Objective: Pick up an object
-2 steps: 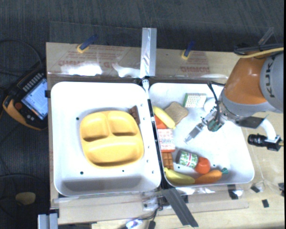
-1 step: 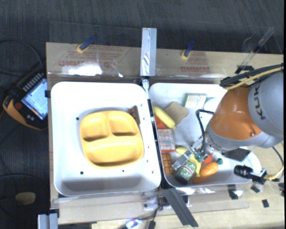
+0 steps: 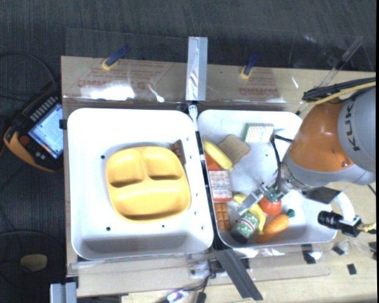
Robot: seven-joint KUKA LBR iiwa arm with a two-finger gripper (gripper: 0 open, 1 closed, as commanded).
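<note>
The gripper (image 3: 270, 197) is lowered over the tomato (image 3: 271, 205) for grabbing; its grip cannot be told.

Lettering on the arm — that's the readable bit
White letters "KU" show on the grey arm (image 3: 361, 128) above its orange band — print on the bench backboard (image 3: 114, 81) is too blurred to read.
</note>
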